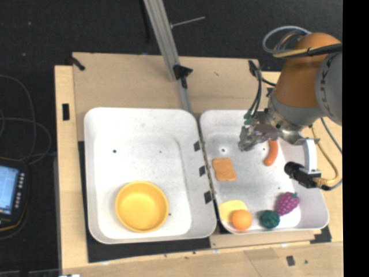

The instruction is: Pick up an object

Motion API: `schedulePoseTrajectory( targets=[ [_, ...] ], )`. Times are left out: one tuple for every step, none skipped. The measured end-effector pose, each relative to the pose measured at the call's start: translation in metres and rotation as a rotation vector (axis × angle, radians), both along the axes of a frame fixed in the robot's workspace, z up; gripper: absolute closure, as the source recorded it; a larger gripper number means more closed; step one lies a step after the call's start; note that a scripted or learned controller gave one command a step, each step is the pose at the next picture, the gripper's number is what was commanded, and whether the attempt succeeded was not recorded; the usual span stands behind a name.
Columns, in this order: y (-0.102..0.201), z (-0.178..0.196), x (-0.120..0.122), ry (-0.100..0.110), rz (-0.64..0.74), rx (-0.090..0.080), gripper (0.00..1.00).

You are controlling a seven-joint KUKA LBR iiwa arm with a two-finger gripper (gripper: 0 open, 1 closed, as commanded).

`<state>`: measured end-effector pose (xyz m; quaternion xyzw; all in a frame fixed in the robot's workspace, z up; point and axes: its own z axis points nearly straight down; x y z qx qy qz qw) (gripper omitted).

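Pincer (249,141) above right bin's (230,119) open middle

No text, label, brand, number or sign can be read anywhere in the view. The small screen (8,190) at the left edge of the frame glows pale blue, but whatever it displays is too small and blurred to make out. The white bins (104,126) and the bench (115,74) carry only small dark specks and clips.
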<state>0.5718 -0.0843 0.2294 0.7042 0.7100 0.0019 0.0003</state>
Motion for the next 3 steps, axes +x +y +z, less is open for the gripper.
schedulePoseTrajectory(
  targets=[
    [0.053,-0.006,-0.011,0.003,-0.002,-0.001,1.0],
    [0.101,-0.008,-0.017,0.003,-0.001,-0.001,1.0],
    [0.144,0.012,-0.025,0.0,0.0,0.0,1.0]
  ],
)
